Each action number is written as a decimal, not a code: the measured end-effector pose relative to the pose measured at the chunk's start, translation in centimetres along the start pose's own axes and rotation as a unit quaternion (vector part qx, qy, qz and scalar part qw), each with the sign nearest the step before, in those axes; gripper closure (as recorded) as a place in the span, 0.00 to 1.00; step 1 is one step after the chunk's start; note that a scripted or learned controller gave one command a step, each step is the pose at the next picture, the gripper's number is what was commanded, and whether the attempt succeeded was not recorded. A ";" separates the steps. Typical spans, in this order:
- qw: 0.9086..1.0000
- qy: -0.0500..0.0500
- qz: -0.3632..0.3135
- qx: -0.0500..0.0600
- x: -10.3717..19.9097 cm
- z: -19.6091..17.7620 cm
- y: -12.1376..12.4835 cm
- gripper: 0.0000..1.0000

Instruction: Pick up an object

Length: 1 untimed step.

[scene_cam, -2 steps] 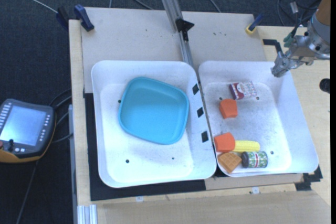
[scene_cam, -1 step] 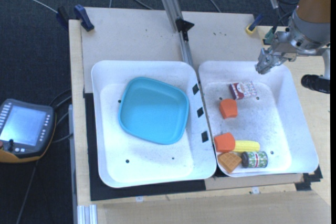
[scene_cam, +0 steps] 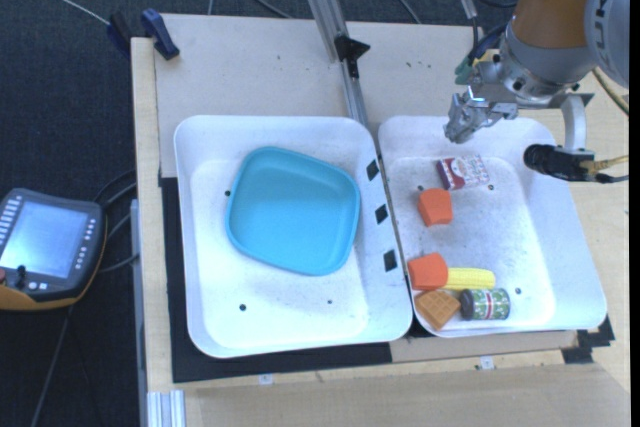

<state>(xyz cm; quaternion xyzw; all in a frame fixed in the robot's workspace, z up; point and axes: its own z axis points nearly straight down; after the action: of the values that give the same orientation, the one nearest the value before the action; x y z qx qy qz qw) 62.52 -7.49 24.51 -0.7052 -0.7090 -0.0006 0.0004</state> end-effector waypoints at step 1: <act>1.000 0.000 0.000 0.000 5.4 1.2 -0.1 1.00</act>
<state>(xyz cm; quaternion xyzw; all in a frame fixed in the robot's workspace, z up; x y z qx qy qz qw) 62.40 -2.06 23.31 -0.7054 -0.7088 -0.0003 0.0006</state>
